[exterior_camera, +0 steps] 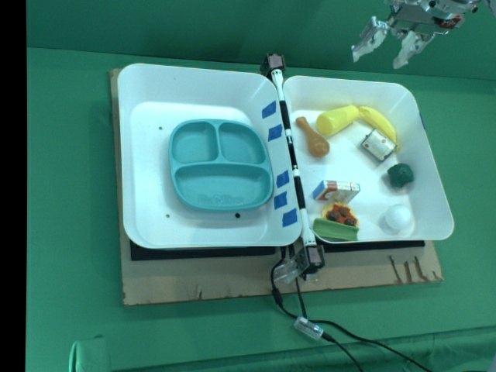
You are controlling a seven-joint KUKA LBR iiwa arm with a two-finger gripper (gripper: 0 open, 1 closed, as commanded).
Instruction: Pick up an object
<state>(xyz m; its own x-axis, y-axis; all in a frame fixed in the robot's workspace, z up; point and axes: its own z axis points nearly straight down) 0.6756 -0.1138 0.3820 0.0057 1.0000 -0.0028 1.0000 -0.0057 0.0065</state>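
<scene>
My gripper hangs high above the back edge of the right bin, its two fingers spread open with nothing between them. In that bin lie a yellow banana, a yellow cylinder, a brown wooden pestle-like piece, a small silver can, a dark green broccoli-like lump, a small red and white box, a white ball and a green tray of orange and red food.
The left bin holds a teal divided plate. A divider rail with blue tape marks runs between the bins. Cables trail off the cardboard base at the front.
</scene>
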